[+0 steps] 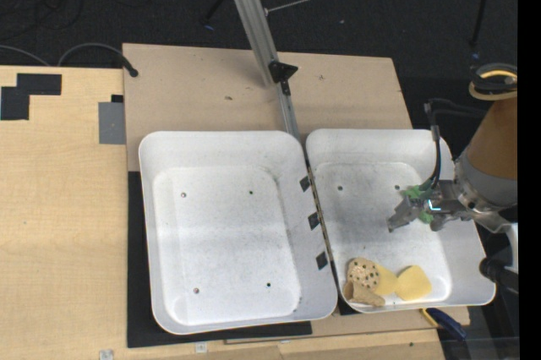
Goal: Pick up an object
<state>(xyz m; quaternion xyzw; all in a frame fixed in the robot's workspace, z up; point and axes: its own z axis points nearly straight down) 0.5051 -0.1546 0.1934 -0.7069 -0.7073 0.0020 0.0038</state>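
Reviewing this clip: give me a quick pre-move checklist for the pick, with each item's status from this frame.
1. Objects present in right bin: ok. A yellow piece and a spotted tan piece lie at its near edge.
2. Claw inside the right bin: ok.
3. Claw above an object: not ok. It is farther back in the bin than the pieces.
4. Anything held in the claw: cannot tell.
5. Pieces separated for a clean grasp: not ok. They sit bunched together against the rim.

Shallow white plastic bins [224, 172]: matt, speckled.
Pale wooden bench board [203, 88]: smooth, matt.
Ribbed grey metal rail [250, 8]: dull sheen.
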